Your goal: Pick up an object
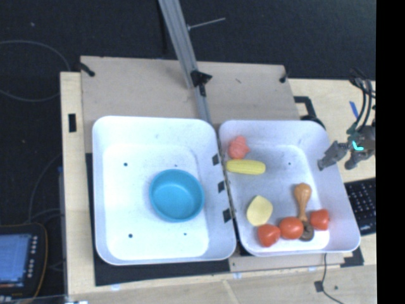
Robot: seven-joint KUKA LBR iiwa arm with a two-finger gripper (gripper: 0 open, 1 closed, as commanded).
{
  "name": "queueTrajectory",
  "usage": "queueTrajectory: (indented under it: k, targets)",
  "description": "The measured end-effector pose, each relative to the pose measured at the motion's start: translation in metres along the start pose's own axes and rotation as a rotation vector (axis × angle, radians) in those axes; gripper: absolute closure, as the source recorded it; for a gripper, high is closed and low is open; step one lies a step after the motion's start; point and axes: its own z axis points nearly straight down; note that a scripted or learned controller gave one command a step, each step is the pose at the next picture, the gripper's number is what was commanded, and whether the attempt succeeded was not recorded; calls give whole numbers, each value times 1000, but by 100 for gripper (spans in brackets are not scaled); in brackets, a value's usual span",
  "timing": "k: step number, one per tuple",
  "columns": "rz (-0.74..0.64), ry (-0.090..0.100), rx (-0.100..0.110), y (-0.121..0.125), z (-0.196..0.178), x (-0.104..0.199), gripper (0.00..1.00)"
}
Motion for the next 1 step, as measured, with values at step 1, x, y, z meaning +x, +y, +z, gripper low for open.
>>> queueTrajectory:
  k: [1]
  targets:
    - [0,-1,-4,1,-2,0,0]
